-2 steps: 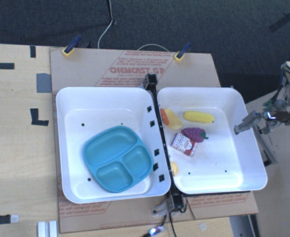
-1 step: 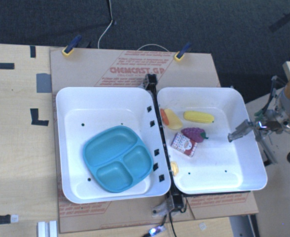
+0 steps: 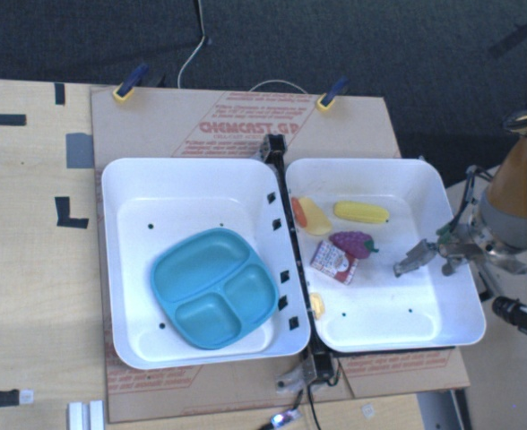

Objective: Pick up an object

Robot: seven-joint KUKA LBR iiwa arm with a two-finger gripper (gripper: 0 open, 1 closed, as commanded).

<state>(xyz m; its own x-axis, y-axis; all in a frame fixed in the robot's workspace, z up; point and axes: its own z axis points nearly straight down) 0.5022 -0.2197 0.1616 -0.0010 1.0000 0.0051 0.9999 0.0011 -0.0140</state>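
The right bin (image 3: 425, 330) holds a yellow corn cob (image 3: 361, 211) at the back, an orange and yellow piece (image 3: 308, 215) by the divider, purple grapes (image 3: 353, 243) in the middle and a red and white carton (image 3: 332, 262) just in front of them. A small yellow item (image 3: 316, 305) lies against the bin's left wall. My gripper (image 3: 427, 262) hovers over the right part of this bin, to the right of the grapes and carton, open with nothing between its fingers. One grey finger (image 3: 410, 262) points left toward the grapes.
The left bin (image 3: 125, 204) holds a blue sectioned plate (image 3: 212, 287). A black divider (image 3: 284, 231) runs between the bins. The arm's orange band (image 3: 514, 182) stands at the right edge. Cardboard lies under both bins, held by clamps at the back.
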